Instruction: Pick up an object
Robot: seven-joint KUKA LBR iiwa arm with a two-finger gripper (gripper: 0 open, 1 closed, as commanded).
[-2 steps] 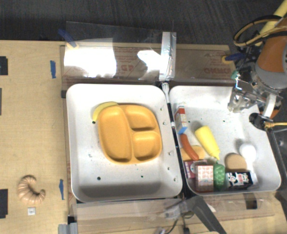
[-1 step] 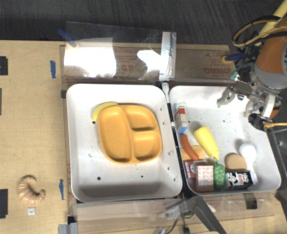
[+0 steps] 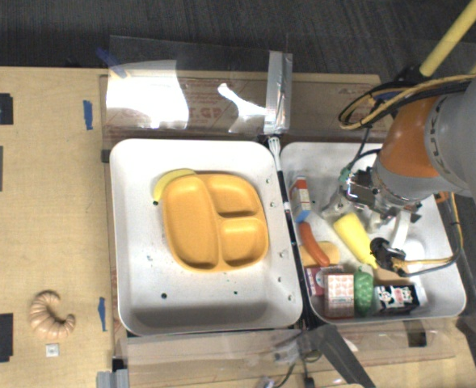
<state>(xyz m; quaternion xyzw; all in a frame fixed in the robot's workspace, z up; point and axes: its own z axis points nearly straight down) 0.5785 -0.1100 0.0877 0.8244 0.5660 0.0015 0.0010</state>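
Yellow oblong piece (image 3: 353, 234) at mid right bin (image 3: 444, 285), close by the gripper (image 3: 359, 210) at its 6 o'clock. Cannot tell whether clenched or released. Orange divided plate (image 3: 213, 219) at 9 o'clock, in left bin (image 3: 141, 285).

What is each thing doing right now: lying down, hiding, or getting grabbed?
orange plate: lying hollows-up in the left bin.
yellow piece: mostly hidden under the orange plate.
banana-shaped toy: lying in the right bin, right by the gripper; grabbed or not, unclear.
black-and-white carton: lying on its side.
curled tan toy: lying on the bench, outside both bins.
gripper: low over the right bin.
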